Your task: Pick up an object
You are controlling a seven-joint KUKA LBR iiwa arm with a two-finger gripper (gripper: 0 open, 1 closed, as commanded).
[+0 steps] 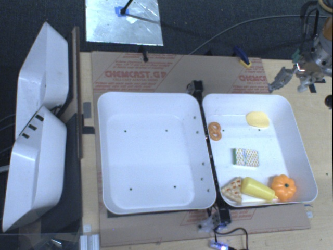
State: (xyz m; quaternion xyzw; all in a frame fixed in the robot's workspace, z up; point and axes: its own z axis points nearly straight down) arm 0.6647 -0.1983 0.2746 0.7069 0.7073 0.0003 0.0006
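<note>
Pumpkin (283, 187) closest to lens, near right corner of right bin (303, 155). Touches yellow wedge (257, 189), which touches pizza slice (232, 189); all three along near wall.

By size:
- Left bin (151, 150) beside right bin, rims meeting.
- My pincer (304, 73) over bench, beyond right bin's far right corner, well apart from every item. Released or clenched: cannot tell.
- Yellow oval (257, 120) near far wall.
- Checked sponge (246, 157) mid-bin.
- Pretzel (214, 130) by left wall.
</note>
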